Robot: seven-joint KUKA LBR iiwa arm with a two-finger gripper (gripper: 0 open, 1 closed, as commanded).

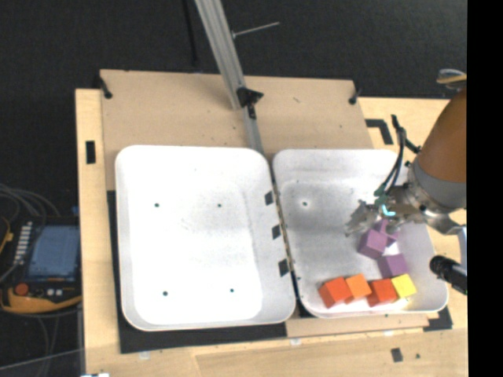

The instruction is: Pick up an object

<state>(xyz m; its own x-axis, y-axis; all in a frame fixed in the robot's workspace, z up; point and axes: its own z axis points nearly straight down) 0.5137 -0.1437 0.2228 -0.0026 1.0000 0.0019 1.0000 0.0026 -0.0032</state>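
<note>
Purple block at centre-right of the frame, on the floor of the right-hand bin, tilted a little, apparently not lifted. Directly above it and just touching or nearly touching its upper edge, the gripper, at the end of the grey and orange arm reaching in from the right edge. Claw state unreadable from this slant: open or closed, cannot tell, and nothing clearly seen clamped in it.

Just below and right of that block, a second purple block, close beside the first, possibly touching. Lower still, along the bottom wall of the same bin, a row of orange and red blocks ending at the right in a yellow block.

To the left, the left-hand bin, well apart from the gripper.

Progress, as a judgement: approach done, gripper over a likely target. Grasp not confirmed, lift not yet done. Left to do: closing on the purple block, raising it clear of the bin floor, and showing it held. Risk worth noting: a crowded spot, with the neighbouring purple block near enough to get nudged or caught along with the first.
</note>
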